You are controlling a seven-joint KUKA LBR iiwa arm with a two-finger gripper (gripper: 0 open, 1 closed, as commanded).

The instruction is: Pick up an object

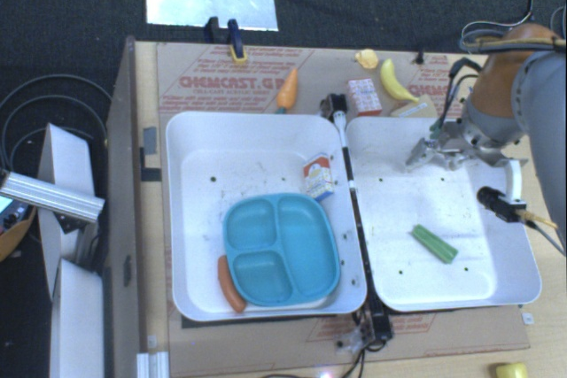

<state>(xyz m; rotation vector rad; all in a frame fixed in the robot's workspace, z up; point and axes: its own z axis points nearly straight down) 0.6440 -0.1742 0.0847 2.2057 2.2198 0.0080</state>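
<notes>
Right bin (509, 279), gripper (423, 157) fingers unclear, arm (532, 84) cut off

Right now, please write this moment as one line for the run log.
gripper: above right bin, holding nothing | green object: lying in right bin | blue tray: in left bin

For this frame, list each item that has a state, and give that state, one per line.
Gripper: above the right bin's back left part, nothing visibly held.
Green piece: lying flat in the right bin, apart from the gripper.
Blue divided plate: flat in the left bin, compartments bare.
Orange sausage: lying by the plate's left edge.
Small carton: tilted behind the plate.
Banana: on the bench behind the bins.
</notes>
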